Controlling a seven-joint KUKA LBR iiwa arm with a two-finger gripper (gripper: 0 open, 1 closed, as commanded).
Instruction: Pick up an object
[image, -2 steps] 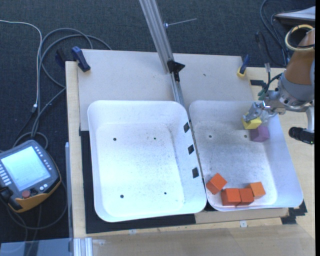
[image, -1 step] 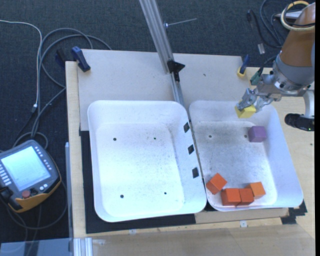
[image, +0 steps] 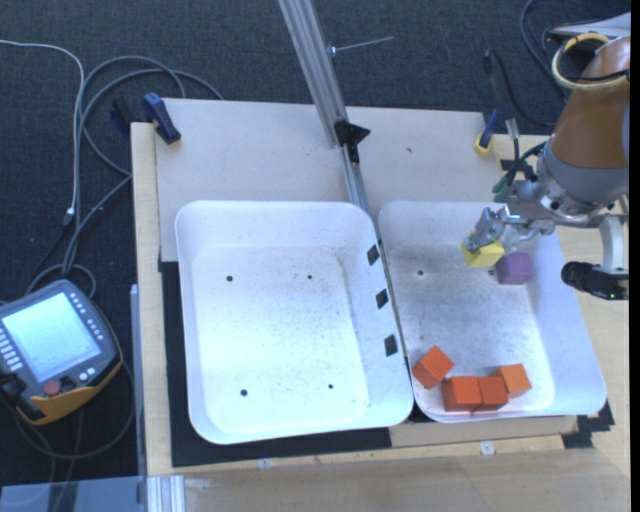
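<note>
Grey arm (image: 590, 130) with its orange band reaches in from the right over the right bin (image: 560, 330), and the gripper (image: 492, 240) sits low near that bin's far edge. A yellow block (image: 486, 254) shows right at the fingertips and appears to be pinched between the fingers, though the angle leaves the hold on it hard to confirm. Just beside it, toward the bin's right edge, lies a purple block (image: 516, 268), touching or nearly touching the yellow one. Four orange blocks (image: 472, 382) cluster along the near edge of the same bin, well apart from the gripper. The left bin (image: 200, 230) sits alongside.

Slipping looks like the main risk: the yellow block seems caught near one of its corners and not squarely, so a lift could let it twist out and drop back into the bin. The purple neighbour is close enough that it might be nudged or dragged along with the fingers. The hold also sits near the bin's raised far wall, which could catch the block on the way up.
</note>
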